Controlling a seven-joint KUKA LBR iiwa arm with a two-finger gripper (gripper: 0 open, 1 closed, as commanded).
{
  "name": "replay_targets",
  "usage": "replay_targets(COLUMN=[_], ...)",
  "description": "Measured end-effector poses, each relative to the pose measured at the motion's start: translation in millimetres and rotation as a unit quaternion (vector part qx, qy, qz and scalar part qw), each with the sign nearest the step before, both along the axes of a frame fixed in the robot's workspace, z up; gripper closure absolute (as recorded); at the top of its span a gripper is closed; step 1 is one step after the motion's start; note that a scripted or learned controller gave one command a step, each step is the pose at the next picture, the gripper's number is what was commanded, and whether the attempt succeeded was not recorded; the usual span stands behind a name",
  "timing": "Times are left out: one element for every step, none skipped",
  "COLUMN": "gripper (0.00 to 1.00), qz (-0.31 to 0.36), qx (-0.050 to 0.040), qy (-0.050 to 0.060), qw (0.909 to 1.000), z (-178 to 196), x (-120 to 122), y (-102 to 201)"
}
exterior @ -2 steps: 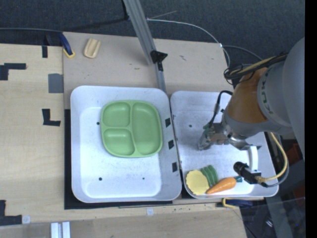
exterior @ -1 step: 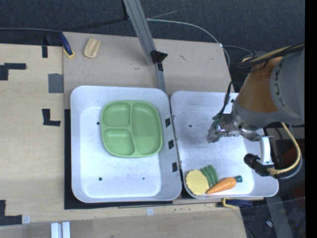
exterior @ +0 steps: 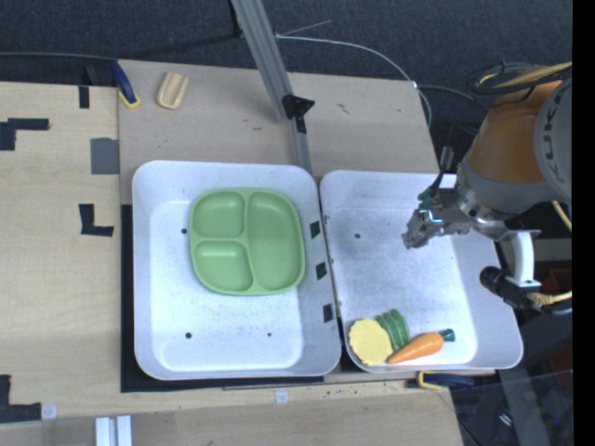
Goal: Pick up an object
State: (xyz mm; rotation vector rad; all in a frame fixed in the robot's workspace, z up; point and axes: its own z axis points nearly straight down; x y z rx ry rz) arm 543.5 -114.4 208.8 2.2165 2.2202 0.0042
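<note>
Your claw [exterior: 418, 233] hangs over the bare middle of the right bin [exterior: 372, 203]; whether it is released or clenched you cannot tell. Nothing sits between its tips. The carrot [exterior: 416, 347] and yellow disc [exterior: 369, 341] crowd the near corner wall, an awkward approach.

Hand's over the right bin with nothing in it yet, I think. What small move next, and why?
Probably move the hand toward the near edge of the right bin, over the carrot. The hand hovers over bare bin floor, while the carrot lies in the near corner beside the yellow disc and green piece.
</note>
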Motion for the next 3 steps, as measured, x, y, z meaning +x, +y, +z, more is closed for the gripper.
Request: replay_targets(gripper=[1.00, 1.00, 1.00], qz=[0.000, 0.002, 0.002], qx=[0.0000, 0.0012, 0.0012], qy=[0.000, 0.003, 0.004], qw=[1.0000, 1.0000, 1.0000], z=[47, 45, 37], x=[1, 9, 13], y=[0, 51, 100])
